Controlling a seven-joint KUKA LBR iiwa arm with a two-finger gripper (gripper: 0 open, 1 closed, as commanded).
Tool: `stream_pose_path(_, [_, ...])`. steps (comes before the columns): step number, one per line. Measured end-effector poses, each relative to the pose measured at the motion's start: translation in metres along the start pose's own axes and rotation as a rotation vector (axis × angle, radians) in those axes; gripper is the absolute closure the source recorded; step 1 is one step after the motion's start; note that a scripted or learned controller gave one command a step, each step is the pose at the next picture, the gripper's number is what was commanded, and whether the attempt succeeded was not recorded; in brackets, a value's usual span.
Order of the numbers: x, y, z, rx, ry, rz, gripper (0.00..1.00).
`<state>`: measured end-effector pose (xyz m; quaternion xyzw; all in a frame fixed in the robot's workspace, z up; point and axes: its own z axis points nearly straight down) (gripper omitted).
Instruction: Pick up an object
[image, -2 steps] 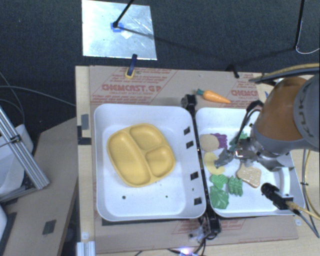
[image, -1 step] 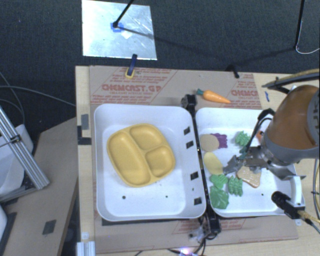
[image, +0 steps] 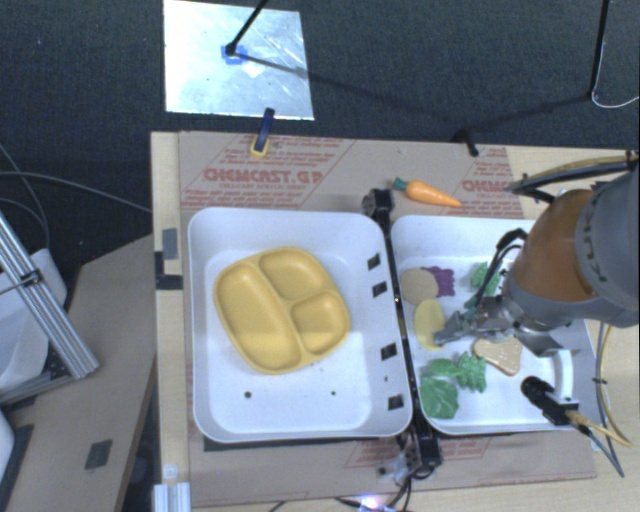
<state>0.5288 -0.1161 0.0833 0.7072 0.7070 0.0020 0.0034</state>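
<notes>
**Two bins, arm low over the right one**

Two white bins sat side by side on the worktop (image: 170, 160). The arm (image: 580, 255) reached in from the right, orange band above the wrist, bent down over the right bin (image: 450, 228). Its gripper (image: 452, 330) pointed left, just beside a pale yellow piece (image: 428, 320); whether it was clenched could not be told. Lettuce (image: 450, 380), toast (image: 498, 354) and a purple item (image: 438, 279) lay nearby. The left bin (image: 230, 400) held a yellow tray (image: 280, 308). A carrot (image: 428, 192) lay outside.
</notes>
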Motion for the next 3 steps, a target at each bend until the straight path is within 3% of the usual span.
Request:
stream_pose_path(1, [-0.051, 0.015, -0.037, 0.002, -0.003, 0.002, 0.00])
stream_pose_path(2, [-0.047, -0.041, -0.003, -0.004, -0.005, 0.000, 0.00])
stream_pose_path(3, [-0.058, -0.042, -0.002, 0.005, 0.000, 0.000, 0.00])
